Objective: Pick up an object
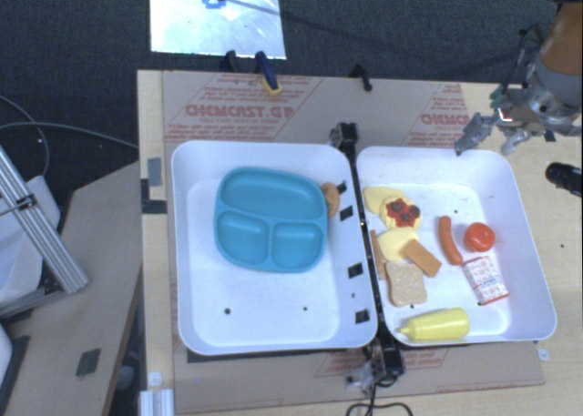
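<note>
Mustard bottle [435, 323] lies at near edge of right bin [519, 214]; farther in, bread [405, 283], packet [485, 279], sausage [446, 239], tomato [479, 238], pizza slice [393, 208]. Blue tray [271, 220] fills left bin [196, 314]. Gripper [496, 137] hovers over right bin's far-right corner, fingers apart, holding nothing.
</note>
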Tool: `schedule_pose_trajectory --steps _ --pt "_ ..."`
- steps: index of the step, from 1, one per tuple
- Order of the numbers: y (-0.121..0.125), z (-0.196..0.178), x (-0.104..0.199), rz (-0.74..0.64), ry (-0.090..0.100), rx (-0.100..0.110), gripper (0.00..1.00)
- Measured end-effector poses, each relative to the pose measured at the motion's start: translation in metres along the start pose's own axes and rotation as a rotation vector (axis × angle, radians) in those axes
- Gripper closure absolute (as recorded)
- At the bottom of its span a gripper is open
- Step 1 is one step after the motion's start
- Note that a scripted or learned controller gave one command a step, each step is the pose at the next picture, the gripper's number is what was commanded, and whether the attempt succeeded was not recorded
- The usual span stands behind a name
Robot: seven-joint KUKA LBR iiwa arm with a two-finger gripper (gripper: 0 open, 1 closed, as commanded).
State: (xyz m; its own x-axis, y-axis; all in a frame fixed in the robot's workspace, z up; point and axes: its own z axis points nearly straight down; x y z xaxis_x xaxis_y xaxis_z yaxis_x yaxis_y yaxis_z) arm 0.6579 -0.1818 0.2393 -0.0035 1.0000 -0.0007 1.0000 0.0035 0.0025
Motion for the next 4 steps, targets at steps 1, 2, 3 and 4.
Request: schedule_pose_trajectory --steps 1,2,3,4 --pt "-0.048 0.162 -0.026 0.006 0.001 0.006 0.0" --pt "-0.115 0.155 -0.025 0.006 0.002 0.007 0.0" --pt "-0.11 0.142 -0.025 0.002 -0.002 -0.004 1.0" --pt "-0.14 0.148 0.023 0.0 -0.008 -0.019 1.0"
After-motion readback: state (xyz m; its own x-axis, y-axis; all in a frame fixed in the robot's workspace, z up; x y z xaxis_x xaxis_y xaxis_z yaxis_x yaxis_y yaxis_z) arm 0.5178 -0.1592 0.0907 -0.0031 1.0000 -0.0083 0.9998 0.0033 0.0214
